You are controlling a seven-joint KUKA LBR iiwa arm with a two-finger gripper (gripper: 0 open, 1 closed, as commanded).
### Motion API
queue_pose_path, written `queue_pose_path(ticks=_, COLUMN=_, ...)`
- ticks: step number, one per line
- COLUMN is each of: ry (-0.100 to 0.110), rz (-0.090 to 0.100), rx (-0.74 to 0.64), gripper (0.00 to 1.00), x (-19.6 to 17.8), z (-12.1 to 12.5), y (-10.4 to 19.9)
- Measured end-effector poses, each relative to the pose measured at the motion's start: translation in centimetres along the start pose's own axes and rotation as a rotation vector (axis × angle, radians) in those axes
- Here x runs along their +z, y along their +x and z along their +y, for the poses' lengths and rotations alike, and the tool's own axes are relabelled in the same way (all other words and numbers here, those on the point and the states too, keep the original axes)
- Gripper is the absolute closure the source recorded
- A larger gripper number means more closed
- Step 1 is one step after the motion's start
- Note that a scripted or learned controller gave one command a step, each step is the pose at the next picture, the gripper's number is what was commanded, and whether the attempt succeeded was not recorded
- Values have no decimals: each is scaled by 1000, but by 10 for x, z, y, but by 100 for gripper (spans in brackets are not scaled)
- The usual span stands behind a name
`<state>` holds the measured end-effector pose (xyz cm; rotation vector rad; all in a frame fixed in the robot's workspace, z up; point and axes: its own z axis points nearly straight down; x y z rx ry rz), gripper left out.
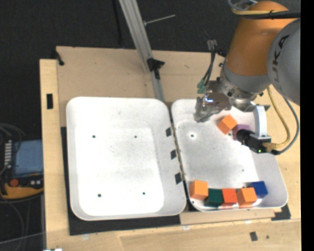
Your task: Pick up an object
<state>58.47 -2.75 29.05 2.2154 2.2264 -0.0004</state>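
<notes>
My gripper hangs over the far left part of the right bin, below the orange wrist band. An orange cube lies just right of it, apart from the fingers, with a small purple piece beside it. Along the bin's near edge sit an orange block, a dark green block, two more orange blocks and a blue block. Nothing shows between the fingers.
The left bin sits beside the right one, with black clips along the shared edge. A slanted metal pole rises behind the bins. A black sensor with cables hangs by the wrist over the right bin.
</notes>
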Motion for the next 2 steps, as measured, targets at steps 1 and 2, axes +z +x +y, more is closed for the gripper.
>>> queue_pose_path(ticks=1, ry=1, rz=0, rx=0, gripper=100, x=20, z=-2, y=42)
queue_pose_path(ticks=2, ry=-1, rz=1, rx=-2, gripper=100, x=28, z=3, y=102)
